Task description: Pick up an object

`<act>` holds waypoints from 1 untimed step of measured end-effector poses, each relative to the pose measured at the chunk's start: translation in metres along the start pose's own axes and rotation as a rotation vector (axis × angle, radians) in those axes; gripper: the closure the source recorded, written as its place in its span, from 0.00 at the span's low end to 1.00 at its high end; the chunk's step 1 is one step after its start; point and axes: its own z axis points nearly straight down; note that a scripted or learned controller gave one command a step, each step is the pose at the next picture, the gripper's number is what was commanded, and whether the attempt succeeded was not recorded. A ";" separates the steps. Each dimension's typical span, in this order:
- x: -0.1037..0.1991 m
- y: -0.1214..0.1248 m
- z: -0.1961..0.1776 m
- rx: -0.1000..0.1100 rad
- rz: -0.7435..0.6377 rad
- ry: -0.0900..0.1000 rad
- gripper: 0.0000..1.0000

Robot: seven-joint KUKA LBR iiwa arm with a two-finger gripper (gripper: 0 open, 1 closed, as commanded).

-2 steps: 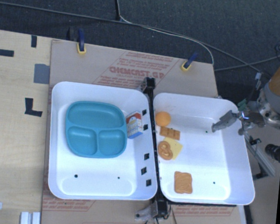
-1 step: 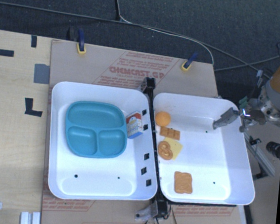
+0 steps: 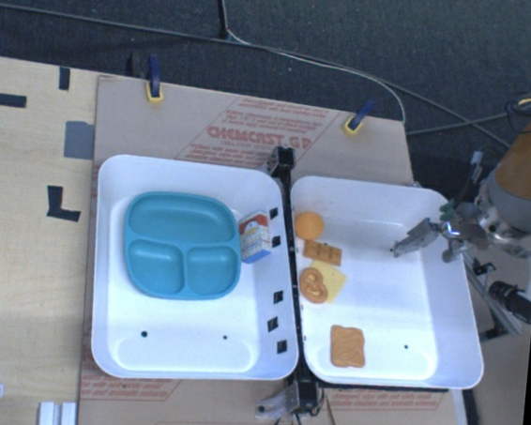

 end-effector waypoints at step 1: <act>-0.004 0.000 0.064 0.004 0.000 0.001 0.00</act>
